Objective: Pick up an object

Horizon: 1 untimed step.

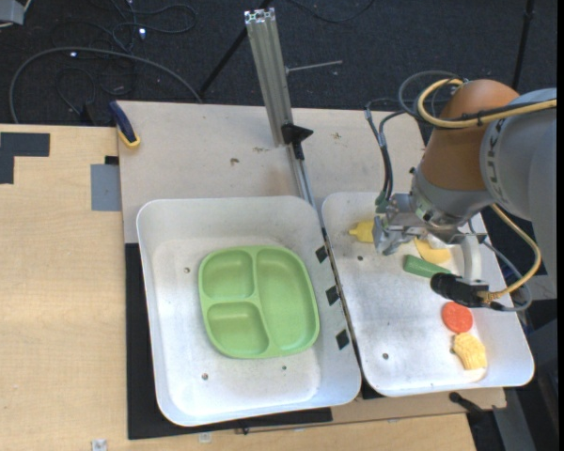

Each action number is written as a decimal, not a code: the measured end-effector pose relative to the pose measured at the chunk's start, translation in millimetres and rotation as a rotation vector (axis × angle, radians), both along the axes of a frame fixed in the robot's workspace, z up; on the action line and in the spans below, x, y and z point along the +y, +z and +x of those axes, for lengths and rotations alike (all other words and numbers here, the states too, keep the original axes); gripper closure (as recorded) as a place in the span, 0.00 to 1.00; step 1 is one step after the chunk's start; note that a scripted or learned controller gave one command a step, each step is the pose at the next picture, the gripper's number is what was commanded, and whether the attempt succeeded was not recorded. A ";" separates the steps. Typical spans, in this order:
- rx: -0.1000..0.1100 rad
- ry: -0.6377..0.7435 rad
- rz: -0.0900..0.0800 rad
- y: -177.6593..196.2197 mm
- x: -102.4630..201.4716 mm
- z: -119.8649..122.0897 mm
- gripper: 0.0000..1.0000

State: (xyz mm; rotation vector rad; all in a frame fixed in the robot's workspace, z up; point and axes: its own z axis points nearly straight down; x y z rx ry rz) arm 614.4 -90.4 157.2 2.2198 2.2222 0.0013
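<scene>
My gripper (pixel 391 237) hangs low over the far end of the right bin (pixel 395 346). A small yellow object (pixel 361 231) lies just to its left, touching or nearly touching it. Another yellow piece (pixel 433 251) lies just to the right of the gripper, partly hidden by the wrist. A green stick-shaped object (pixel 417 266) lies beside that piece, toward the near side. Closer to the front sit a round red-orange object (pixel 458 318) and a bumpy yellow object (pixel 470 350). I see nothing lifted off the bin floor.
The left bin (pixel 169 365) holds a green divided plate (pixel 258 301) in its middle. A metal post (pixel 271 73) rises behind the bins, with a black clamp at its foot. The arm and its cables cover the right bin's far right corner.
</scene>
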 end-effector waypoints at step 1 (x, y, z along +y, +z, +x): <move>-0.001 0.000 0.000 61.9 0.4 -4.4 1.00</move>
